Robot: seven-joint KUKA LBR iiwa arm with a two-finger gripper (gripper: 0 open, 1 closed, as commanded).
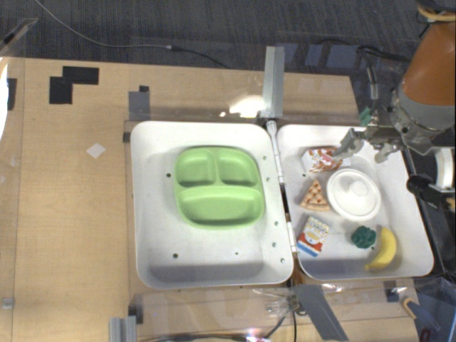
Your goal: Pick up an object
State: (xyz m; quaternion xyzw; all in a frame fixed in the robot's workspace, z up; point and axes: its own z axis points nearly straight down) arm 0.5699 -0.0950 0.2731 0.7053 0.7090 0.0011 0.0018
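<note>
Gripper [368, 145] open, nothing between fingers, hovering over right bin [420, 251] far edge, near white bowl [353, 193].

Green 3-compartment tray [217, 187] in the left white bin [151, 212], on a wooden bench [64, 212].

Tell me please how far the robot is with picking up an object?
Nothing looks picked yet. The gripper hangs open over the far edge of the right bin, holding nothing. The white bowl, banana and pizza slice all lie in that bin. Left: choose one, descend, close, lift.
</note>
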